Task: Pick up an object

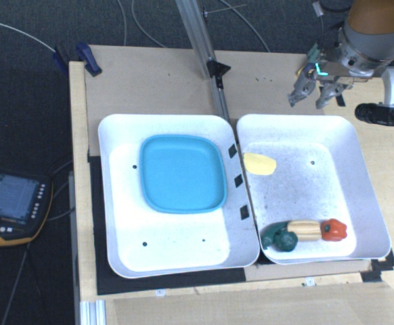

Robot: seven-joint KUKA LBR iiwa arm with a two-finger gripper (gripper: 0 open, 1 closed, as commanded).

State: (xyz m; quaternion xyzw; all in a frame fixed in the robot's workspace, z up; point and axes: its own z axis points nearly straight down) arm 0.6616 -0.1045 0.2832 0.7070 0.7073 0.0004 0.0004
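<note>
We saw the end effector (317,95) spread, holding nothing, above the counter (149,87) behind the right shallow white bin (363,175).

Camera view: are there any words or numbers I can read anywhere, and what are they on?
No readable words or numbers.
Handheld controller on the floor: its screen shows something, too blurred to read.
Blue plate, yellow piece and the toys in the right bin: no writing visible.
</note>
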